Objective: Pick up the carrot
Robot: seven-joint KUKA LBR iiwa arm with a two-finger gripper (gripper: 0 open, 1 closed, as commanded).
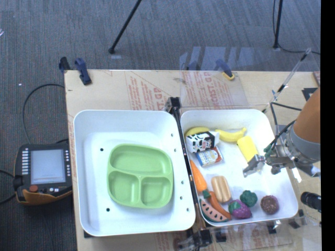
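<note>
The carrot [198,177] is an orange tapered toy lying along the left wall of the right bin [261,116], its tip pointing toward the far side. My gripper [264,168] hangs over the right side of that bin, well to the right of the carrot and just below the yellow block [247,148]. Its fingers [253,167] stand open with nothing between them. The grey wrist with its orange band comes in from the right edge.
Around the carrot lie a milk carton [201,140], a banana [231,135], a hot dog [221,188], a watermelon slice [213,210], grapes [239,209], broccoli [248,197] and a brown ball [269,204]. The left bin [89,140] holds a green divided plate [140,175].
</note>
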